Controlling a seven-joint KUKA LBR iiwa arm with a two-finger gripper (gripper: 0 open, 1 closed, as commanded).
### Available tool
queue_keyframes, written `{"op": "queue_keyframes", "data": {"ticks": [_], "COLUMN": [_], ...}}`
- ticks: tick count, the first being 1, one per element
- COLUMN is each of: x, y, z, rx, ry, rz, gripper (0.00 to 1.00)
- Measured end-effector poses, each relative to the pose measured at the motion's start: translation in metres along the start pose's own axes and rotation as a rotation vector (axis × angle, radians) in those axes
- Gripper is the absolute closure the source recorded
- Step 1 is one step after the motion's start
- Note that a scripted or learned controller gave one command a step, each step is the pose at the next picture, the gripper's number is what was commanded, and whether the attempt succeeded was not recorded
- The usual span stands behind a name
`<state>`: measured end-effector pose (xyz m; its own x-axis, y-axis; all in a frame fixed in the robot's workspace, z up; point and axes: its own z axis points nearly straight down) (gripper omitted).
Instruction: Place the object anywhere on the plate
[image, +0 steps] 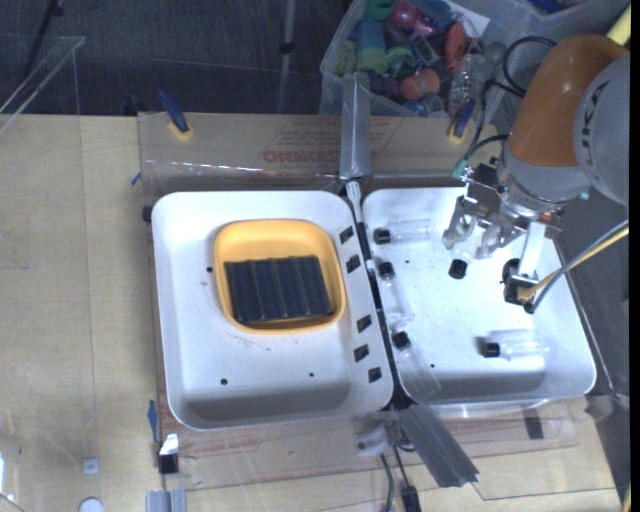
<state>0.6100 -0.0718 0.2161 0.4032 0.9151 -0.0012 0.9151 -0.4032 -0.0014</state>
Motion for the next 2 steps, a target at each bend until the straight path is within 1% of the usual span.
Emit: {"op": "queue_keyframes", "data": {"ticks": [1, 2], "x": [0.000, -0.029], "y": [0.000, 0.075], "z": [0.000, 0.002], "rx": [0.000, -0.001], "ry": [0.000, 0.000], "rz": [0.000, -0.002], "gripper": [0.00, 0.00]}}
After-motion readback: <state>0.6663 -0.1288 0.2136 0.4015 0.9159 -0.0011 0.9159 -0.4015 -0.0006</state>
